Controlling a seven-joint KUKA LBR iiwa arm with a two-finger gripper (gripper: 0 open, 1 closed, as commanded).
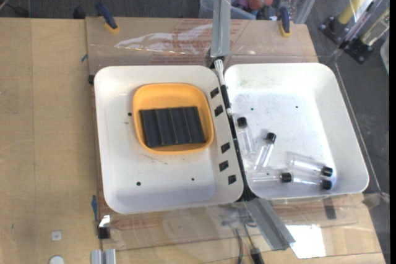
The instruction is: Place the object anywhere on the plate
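Lying in the right bin [346,127], right of the yellow plate [143,96]: clear capped vials [307,165], clustered. Expect slips or double picks on round glass; you cannot tell jaw state.

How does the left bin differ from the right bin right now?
The left bin holds an orange plate with a dark ribbed block lying on it; the right bin holds several clear vials with black caps, scattered toward its near side. The left bin's floor looks clean, the right bin's speckled. Both are shallow, white and rounded-cornered, set side by side.
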